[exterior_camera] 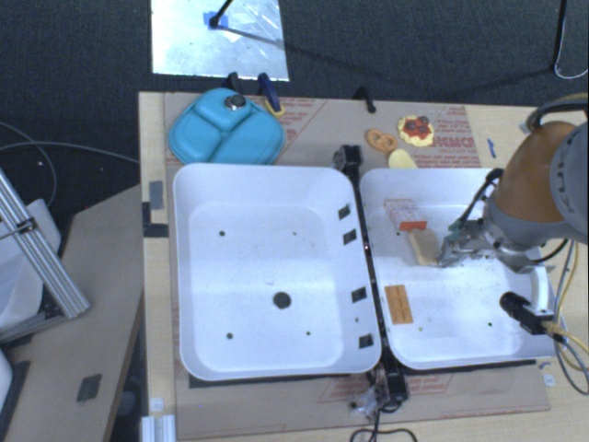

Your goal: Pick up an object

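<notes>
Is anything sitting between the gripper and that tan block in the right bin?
Nothing visible. The gripper sits right beside the tan block on its right side. The orange piece lies lower in the right bin, off that line.

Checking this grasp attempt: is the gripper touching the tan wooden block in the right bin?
Cannot tell. In the camera view the gripper sits right beside the tan block, and their outlines meet with neither contact nor gap plainly visible.
</notes>
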`<state>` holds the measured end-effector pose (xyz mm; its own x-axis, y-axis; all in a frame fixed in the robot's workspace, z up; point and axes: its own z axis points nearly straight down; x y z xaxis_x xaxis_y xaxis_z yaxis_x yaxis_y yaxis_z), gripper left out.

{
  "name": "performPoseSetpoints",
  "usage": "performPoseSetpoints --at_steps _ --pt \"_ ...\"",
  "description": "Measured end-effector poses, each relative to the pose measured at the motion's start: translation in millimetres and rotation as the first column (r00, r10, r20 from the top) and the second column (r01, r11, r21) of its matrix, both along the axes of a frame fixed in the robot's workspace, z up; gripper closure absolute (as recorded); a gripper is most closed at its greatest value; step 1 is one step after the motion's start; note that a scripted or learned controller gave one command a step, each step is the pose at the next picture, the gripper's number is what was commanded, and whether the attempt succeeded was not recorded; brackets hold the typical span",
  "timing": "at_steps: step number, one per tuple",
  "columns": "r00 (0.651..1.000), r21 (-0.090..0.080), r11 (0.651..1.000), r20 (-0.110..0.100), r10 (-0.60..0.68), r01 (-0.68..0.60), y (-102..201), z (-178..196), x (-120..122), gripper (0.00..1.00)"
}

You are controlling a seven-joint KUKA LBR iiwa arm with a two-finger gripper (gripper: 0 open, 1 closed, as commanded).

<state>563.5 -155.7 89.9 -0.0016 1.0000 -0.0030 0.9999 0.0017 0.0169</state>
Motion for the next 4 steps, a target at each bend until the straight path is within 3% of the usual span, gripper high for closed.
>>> performPoseSetpoints --at_steps 1,2,3,4 --pt "1.000 0.002 1.000 -0.005 0.000 0.000 0.6 -0.9 -1.0 0.00" --pt "1.000 0.003 1.000 -0.004 0.010 -0.010 91.5 100.9 54.2 0.00" --pt "1.000 0.004 1.000 -0.015 0.008 -0.008 190.3 94.6 45.6 0.00" --pt "1.000 0.004 1.000 -0.012 0.006 -0.006 186.0 105.4 46.5 1.00"
